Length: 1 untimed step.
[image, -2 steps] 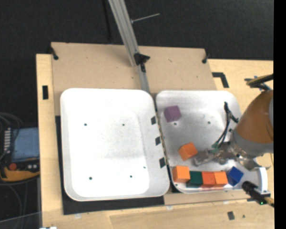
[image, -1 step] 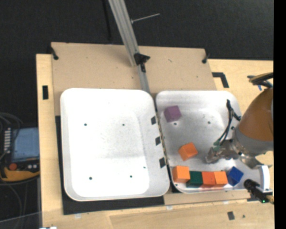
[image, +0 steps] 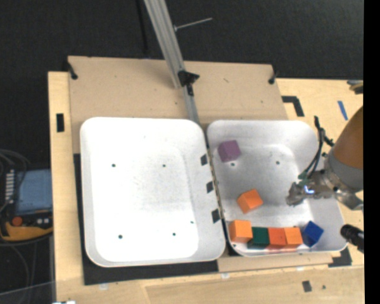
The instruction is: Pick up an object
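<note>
The right bin point(image: 253, 135) holds a purple cube point(image: 228, 150) near its far left and an orange cube point(image: 249, 201) in the middle. Along its near wall sit an orange block point(image: 242, 230), a green block point(image: 260, 236), two more orange blocks point(image: 285, 236) and a blue cube point(image: 312, 232). My gripper point(image: 302, 192) hangs over the right side of this bin, right of the middle orange cube and above the blue cube. Nothing shows between its fingers.
The left bin point(image: 145, 189) lies beside the right one. A metal pole point(image: 168, 37) slants down to the bins' far junction. A blue box and cables point(image: 25, 198) lie off the bench's left edge.
</note>
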### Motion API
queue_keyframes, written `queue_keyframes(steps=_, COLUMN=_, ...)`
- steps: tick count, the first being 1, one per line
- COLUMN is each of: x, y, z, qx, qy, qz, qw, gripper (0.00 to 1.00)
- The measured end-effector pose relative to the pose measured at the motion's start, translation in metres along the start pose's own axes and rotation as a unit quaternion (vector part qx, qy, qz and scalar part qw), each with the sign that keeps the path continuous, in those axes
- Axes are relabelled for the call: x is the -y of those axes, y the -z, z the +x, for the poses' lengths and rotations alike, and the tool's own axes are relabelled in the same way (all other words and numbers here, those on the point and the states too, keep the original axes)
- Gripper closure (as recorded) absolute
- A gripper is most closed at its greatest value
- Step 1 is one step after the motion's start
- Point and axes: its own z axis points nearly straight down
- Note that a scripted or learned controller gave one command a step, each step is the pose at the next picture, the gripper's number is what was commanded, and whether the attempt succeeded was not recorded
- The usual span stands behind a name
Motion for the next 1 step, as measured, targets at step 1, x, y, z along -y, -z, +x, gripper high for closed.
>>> queue_keyframes(steps=1, x=-0.0064, y=0.0629, z=0.0021, qx=0.000, qy=0.001, qz=-0.001, qw=1.0000, gripper=1.00)
